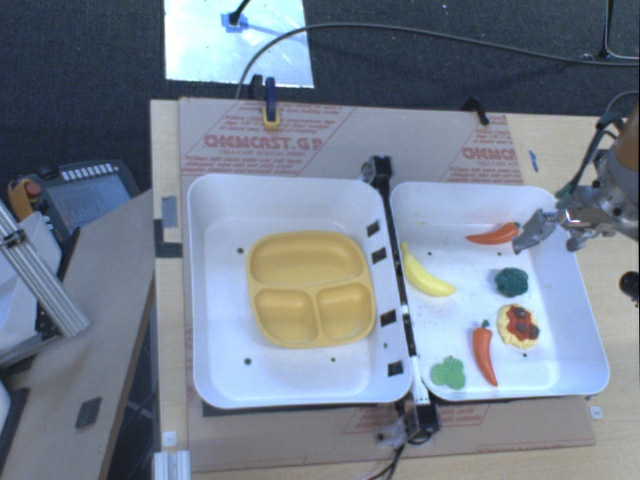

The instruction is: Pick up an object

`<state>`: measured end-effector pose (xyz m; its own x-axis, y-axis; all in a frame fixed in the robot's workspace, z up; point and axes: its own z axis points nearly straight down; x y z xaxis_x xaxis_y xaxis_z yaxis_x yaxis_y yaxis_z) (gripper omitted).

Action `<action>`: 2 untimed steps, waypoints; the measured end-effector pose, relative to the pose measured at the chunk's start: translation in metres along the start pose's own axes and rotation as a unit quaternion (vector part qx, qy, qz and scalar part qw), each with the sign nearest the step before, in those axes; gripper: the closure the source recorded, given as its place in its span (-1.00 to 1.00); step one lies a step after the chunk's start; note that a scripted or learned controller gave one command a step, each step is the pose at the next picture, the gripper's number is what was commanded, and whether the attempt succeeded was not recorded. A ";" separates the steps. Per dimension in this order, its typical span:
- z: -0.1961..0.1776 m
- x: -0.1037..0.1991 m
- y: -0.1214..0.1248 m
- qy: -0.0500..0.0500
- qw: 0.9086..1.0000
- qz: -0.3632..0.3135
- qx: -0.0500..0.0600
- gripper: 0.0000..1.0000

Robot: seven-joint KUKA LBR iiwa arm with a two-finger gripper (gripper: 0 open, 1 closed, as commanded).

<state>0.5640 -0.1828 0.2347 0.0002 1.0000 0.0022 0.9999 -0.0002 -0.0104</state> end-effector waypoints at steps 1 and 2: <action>-0.007 0.001 0.003 -0.001 1.000 -0.002 -0.006 -1.00; 0.036 0.003 -0.002 -0.001 1.000 -0.001 -0.004 -1.00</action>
<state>0.5619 -0.1802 0.1984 -0.0014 1.0000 0.0007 1.0000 0.0014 -0.0019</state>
